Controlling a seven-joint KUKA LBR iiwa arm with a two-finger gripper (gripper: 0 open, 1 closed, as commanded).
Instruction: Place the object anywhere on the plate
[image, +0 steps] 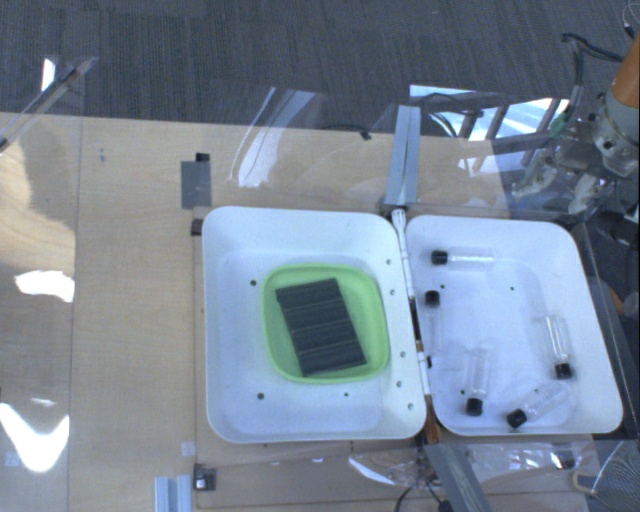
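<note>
A green square plate (372, 300) sits in the left white bin (230, 330). On the middle of the plate lies a dark grey ridged rectangular block (320, 327), flat and slightly turned. My gripper (582, 168) hangs at the upper right, beyond the far right corner of the right bin (590, 330) and well away from the plate. Nothing shows in its grasp.
Several clear vials with black caps lie scattered in the right bin, among them one near the far edge (462, 258), one at the right (556, 342) and one by the near edge (476, 376). A grey metal post (404, 160) stands behind the seam between the bins.
</note>
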